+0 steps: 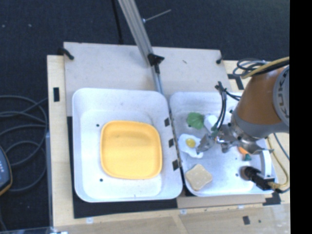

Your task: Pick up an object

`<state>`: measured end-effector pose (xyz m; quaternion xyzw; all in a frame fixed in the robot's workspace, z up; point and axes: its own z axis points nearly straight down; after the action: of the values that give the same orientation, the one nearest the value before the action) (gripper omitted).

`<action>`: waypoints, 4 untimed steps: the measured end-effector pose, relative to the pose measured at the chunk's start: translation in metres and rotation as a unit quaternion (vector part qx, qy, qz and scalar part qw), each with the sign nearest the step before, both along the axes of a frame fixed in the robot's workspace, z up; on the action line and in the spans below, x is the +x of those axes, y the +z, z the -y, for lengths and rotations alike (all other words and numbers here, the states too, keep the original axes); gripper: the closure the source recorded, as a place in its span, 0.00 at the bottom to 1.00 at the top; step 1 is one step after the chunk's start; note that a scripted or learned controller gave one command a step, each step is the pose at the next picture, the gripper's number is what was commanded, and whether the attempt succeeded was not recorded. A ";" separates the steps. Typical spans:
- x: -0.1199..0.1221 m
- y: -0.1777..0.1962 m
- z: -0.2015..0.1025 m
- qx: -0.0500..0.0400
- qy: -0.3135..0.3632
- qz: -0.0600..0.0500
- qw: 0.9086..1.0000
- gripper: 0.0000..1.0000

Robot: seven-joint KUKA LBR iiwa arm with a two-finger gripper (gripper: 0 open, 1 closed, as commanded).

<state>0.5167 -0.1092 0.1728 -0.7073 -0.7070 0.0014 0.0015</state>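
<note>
My gripper (208,143) hangs low over the middle of the right bin (220,188), reaching in from the right below the orange-banded wrist. Just to its left lies a white fried-egg toy with a yellow yolk (188,143), touching or nearly touching the gripper tip. A green leafy piece (195,120) lies behind the egg, with a small white object (212,122) beside it. A tan bread-like slab (198,177) sits at the bin's front left. A small orange piece (242,151) shows right of the gripper, partly hidden by the arm.
The left bin (83,130) holds a square yellow plate (130,149). A slanted metal pole (139,30) rises behind the bins, ending near the wall between them. Cables lie at the far left of the floor.
</note>
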 end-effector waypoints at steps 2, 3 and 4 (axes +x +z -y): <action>-0.003 -0.049 0.002 0.000 -0.001 0.003 1.000 1.00; 0.004 -0.005 0.003 0.000 0.000 0.004 1.000 1.00; 0.012 0.052 0.009 0.000 0.000 0.005 1.000 1.00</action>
<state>0.5288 -0.1186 0.2251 -0.7072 -0.7070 -0.0015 -0.0020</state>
